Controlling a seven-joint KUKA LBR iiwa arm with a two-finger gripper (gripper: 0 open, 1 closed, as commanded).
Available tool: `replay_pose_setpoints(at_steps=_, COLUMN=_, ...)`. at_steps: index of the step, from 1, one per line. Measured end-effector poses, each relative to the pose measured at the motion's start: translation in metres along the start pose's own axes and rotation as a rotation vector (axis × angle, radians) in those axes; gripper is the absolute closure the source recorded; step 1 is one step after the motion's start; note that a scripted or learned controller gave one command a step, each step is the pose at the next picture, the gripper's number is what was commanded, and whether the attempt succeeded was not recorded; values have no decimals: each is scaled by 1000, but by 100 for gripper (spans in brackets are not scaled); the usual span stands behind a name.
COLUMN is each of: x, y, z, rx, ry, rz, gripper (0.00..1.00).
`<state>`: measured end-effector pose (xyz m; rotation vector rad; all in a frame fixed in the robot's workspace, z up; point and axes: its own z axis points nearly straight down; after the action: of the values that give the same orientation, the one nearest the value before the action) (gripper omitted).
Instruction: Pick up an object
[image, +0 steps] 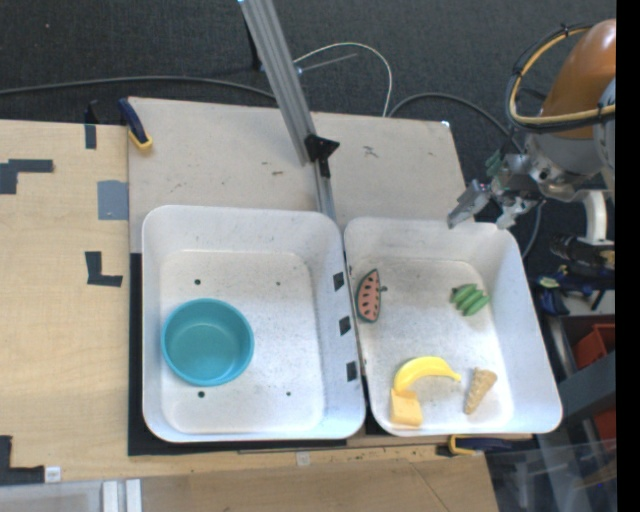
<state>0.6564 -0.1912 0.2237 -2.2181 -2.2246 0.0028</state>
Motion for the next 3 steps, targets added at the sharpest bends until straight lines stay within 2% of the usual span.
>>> replay_pose_setpoints(at_steps=1, x=0, y=0, z=0, rx=0, ry=-1, rz=0, gripper=0)
replay_pose_setpoints(at_steps=2, x=1, y=0, z=44, rx=4, ry=1, rz=1, gripper=0)
replay_pose_setpoints(at_steps=3, x=3, y=0, z=109, rx=7, ry=1, rz=0, gripper=0)
